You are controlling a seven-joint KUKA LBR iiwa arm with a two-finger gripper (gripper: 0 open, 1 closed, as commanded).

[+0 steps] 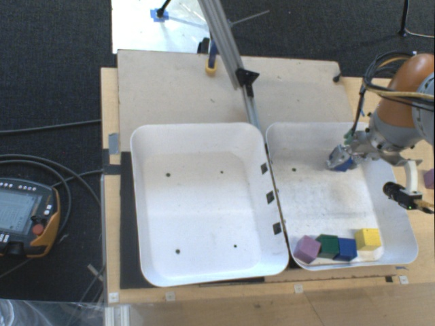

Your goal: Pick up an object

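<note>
A wooden bench (170, 87) is seen from above, bearing two shallow white bins side by side. The left bin (146, 182) lies beside the right bin (397, 240), their inner rims touching along a seam marked by small black clips. The grey arm (401, 114), with its orange band, is reached in from the right over the far part of the right bin. The end effector (340, 160) is placed low over that bin's floor near its far edge; whether it is open or closed cannot be told, as it is too small and blurred. Four blocks are lined along the near wall of the right bin, well apart from the end effector: a purple block (307, 248), a green block (328, 244), a blue block (346, 249) and a yellow block (369, 239), each touching or just beside its neighbour. A handheld control pad (24, 216) is lain on the dark floor left of the bench.
</note>
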